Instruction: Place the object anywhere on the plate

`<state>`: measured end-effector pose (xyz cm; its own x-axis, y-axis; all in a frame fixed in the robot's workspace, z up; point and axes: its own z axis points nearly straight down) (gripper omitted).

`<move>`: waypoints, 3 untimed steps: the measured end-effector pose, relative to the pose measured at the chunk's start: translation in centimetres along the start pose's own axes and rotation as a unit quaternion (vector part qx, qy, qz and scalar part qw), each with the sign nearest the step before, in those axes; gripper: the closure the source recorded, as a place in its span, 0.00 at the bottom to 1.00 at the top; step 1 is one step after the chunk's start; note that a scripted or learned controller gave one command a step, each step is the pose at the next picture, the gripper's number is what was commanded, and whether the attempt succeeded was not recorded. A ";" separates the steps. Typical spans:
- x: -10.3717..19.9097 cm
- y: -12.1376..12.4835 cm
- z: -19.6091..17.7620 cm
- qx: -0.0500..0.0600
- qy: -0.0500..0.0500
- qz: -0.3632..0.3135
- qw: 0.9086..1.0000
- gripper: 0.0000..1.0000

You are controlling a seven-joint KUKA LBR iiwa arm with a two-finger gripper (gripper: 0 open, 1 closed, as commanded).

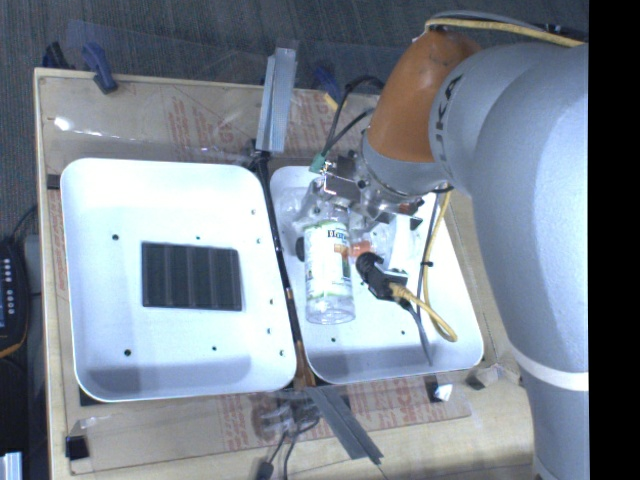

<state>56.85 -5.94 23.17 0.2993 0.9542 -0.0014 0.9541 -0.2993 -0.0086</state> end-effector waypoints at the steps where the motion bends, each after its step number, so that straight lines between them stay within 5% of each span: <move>1: 7.1 -2.9 0.5 0.000 -0.001 -0.138 0.990 1.00; 2: 9.1 -3.6 -8.0 -0.004 0.000 -0.200 0.980 1.00; 3: 12.9 -3.0 2.7 -0.001 -0.001 -0.281 0.960 1.00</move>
<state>57.80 7.23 20.48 -0.2625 0.9649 0.0002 0.9649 0.2625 -0.0075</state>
